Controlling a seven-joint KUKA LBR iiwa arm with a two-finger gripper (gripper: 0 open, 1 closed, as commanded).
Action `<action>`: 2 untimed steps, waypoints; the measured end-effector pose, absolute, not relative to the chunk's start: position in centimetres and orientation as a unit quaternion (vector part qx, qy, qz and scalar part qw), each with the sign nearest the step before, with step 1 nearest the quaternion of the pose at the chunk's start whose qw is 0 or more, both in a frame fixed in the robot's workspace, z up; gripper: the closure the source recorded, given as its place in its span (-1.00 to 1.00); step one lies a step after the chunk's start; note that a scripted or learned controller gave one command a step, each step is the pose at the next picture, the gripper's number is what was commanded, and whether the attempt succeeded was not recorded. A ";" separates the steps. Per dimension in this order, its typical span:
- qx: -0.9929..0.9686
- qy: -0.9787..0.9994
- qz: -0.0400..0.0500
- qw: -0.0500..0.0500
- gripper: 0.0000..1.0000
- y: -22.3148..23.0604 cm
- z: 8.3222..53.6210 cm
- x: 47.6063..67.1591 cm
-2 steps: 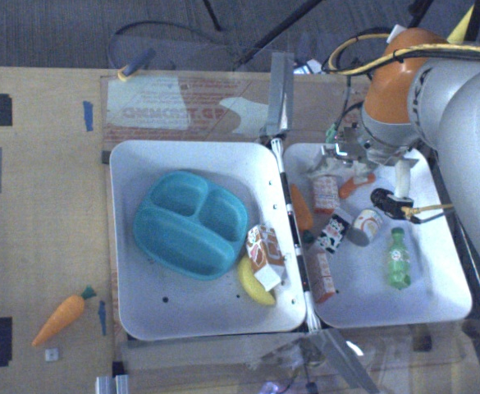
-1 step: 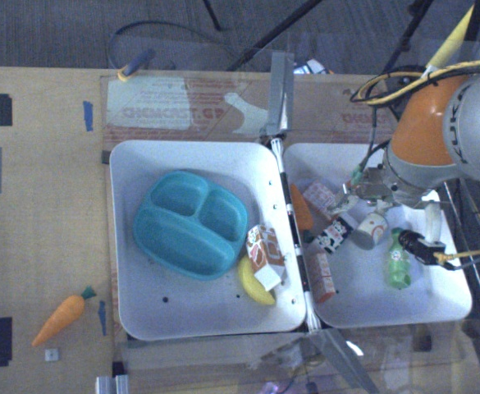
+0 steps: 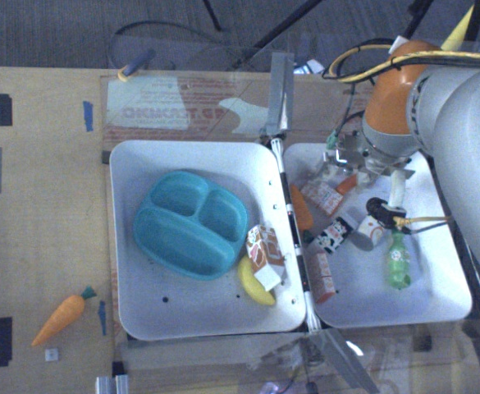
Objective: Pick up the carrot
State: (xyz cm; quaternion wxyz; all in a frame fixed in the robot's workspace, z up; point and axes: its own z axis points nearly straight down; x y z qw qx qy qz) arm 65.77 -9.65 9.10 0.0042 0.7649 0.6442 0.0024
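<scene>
**Tool over right bin, one carrot out on the bench at far left**

- Arm: grey KUKA arm with orange band (image 3: 391,97) comes in from the right and hangs over the back of the right shallow white bin (image 3: 436,298).
- Tool (image 3: 363,167): sits at the wrist end above the bin's back-left area, just above a small orange-and-white carton (image 3: 322,197). Can't tell from this angle whether it's released, clenched or grasping anything; the wrist body hides that part.
- Task thing: an orange toy carrot with green top (image 3: 59,318) lies on the brown bench (image 3: 34,220), outside both bins, near the front-left corner of the left shallow white bin (image 3: 141,318). Tip points front-left, green end toward the bin. Well apart from the tool.
- Second orange carrot-like piece (image 3: 302,210) lies in the right bin against the divider wall, near the tool. Too blurred to be sure what it is.
- Rest of the right bin: black-and-white cow-print carton (image 3: 332,235), white cylinder with dark cap (image 3: 371,230), green plastic bottle (image 3: 398,261), reddish-brown rectangular box (image 3: 322,276) by the front-left wall.
- Left bin: teal compartment tray (image 3: 190,224) in the middle, yellow banana (image 3: 256,286) at front right, brown-and-white snack packet (image 3: 264,249) touching the banana's top.
- Blue tape marks (image 3: 88,115) on the bench at left.
</scene>
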 end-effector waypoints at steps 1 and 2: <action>0.690 0.724 -0.002 -0.001 -1.00 -6.3 18.2 65.5; 0.631 0.776 0.003 0.003 -1.00 -9.0 9.9 66.9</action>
